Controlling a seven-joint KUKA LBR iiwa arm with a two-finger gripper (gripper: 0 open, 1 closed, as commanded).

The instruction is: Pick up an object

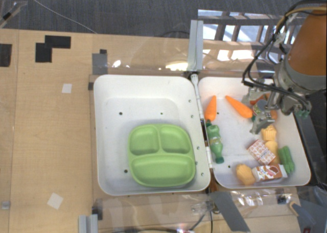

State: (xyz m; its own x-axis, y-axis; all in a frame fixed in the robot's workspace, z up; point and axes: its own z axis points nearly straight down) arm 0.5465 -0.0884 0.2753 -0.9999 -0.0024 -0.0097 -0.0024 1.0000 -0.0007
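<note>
Two white bins – one green tray, two carrots.

Arm cut off at right edge; claw grip perhaps blurred.

The arm is reaching in from the right, its orange band sitting high above the grey wrist. Black cables are looping off the wrist's far side and curling up past the band. Below the wrist, the gripper is pointing down and a little to the left, its metal fingers hanging under the wrist; whether they're parted or closed is too blurred to call.
</note>
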